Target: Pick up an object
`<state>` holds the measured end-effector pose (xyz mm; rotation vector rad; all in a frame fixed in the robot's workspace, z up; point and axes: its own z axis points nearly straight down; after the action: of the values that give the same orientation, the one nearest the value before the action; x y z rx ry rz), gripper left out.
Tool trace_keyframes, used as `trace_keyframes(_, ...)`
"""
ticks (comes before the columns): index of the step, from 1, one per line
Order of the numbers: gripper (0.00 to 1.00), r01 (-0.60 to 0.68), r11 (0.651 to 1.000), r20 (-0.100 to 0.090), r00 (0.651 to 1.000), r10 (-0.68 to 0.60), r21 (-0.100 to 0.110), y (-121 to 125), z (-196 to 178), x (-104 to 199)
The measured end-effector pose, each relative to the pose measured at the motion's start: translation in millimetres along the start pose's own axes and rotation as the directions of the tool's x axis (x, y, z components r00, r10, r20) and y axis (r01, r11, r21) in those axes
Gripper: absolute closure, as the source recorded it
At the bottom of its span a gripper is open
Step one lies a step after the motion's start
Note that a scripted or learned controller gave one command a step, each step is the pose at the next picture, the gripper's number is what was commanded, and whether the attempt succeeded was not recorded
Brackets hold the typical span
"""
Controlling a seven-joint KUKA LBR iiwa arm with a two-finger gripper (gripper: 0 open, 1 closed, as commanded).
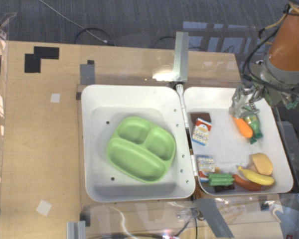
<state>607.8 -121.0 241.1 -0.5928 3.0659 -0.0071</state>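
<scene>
**A:** What is on the bench?

**B:** Two shallow white plastic bins sit side by side. The left bin holds one pale green plastic divided plate with three compartments. The right bin holds a scatter of toy food.

**A:** Where is the arm?

**B:** A grey arm with a broad orange band reaches in from the right. Its metal two-finger gripper hangs over the far corner of the right bin, just above and beside an orange toy carrot with a green leafy top. I see nothing between the fingers, and I cannot tell whether they are spread or closed.

**A:** So which step is this?

**B:** I judge it to be the approach, with no object lifted yet. The carrot looks like the nearest candidate. The next move calls for lowering with the fingers either side of the carrot's body, then closing.

**A:** Count the items in that bin.

**B:** One carrot, one small white carton with a red and blue label, one dark brown block touching it, one small printed packet, one green piece on a dark base, one yellow banana lying against one reddish sausage-like piece, and one tan rounded piece.
</scene>
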Motion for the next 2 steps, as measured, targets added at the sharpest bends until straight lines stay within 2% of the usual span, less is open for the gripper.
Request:
trace_keyframes(1,1.00,0.506,0.863,-0.007,0.863,-0.506,-0.015,43.9,107.0,47.8)
trace_keyframes(2,1.00,0.751,0.661,-0.004,0.661,-0.751,-0.009,-24.3,46.8,86.1)
